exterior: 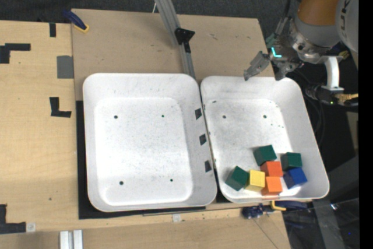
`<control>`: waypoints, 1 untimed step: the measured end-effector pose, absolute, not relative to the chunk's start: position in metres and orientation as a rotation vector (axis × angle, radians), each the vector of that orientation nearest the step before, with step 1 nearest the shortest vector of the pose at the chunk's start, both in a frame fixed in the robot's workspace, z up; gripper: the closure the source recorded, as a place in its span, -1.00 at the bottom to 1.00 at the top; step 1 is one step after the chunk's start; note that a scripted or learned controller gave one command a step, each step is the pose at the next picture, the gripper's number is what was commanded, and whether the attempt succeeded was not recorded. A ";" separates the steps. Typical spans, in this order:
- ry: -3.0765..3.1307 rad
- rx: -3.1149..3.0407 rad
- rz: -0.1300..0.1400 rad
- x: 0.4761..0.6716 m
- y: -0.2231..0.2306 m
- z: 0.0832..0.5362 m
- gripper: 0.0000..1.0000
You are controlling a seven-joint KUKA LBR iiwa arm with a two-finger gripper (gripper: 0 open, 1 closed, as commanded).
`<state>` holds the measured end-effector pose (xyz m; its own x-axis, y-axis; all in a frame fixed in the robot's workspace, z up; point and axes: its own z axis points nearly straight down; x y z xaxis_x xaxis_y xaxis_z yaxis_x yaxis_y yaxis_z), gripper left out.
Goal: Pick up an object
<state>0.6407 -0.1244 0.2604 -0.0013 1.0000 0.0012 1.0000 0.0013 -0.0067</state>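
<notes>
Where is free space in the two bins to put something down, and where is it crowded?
The left bin has its whole floor bare between its four walls. The right bin is bare across its far half and left side. Its near right corner is crowded: green cubes, orange cubes, yellow cube, blue cube.

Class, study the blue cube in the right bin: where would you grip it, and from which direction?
Probably from above. The blue cube sits near the right bin's wall, with an orange cube and a green cube close by. Grip whichever pair of opposite faces looks freest. The gripper hangs over the bin's far rim.
</notes>
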 end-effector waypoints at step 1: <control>-2.223 -2.218 0.002 0.642 -0.125 0.264 -1.00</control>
